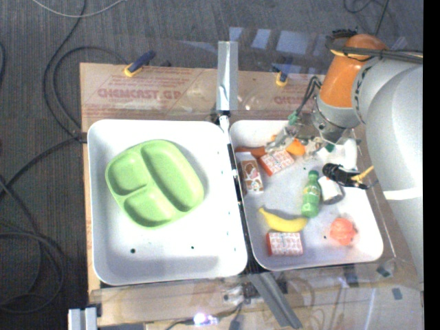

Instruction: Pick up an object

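Camera view from above: two white bins are seen side by side, and the grey arm [395, 136] with its orange band is reached in from 3 o'clock over the right bin [317, 262]. The gripper [298, 133] is held low at about 12 o'clock of that bin; whether it is spread or pressed together cannot be told, and nothing can be made out as held in it. A small orange object [295, 148] is found right at the gripper's tip, touching or nearly touching it, and a red-and-white box [277, 161] lies just beside this at its 8 o'clock. A small printed packet [252, 175] is set against the bin wall at 9 o'clock. A green bottle [311, 194] is laid near the bin's middle, with a white item [332, 190] just beside it at 3 o'clock. A banana [282, 220] is placed at 7 o'clock, its tip close to the bottle's lower end, and a second red-and-white box [284, 243] lies just below it at 6 o'clock. A red round fruit [343, 231] is seen at 4 o'clock, apart from the rest. In the left bin [137, 256] a green divided plate [155, 182] is laid, towards 10 o'clock of its floor.
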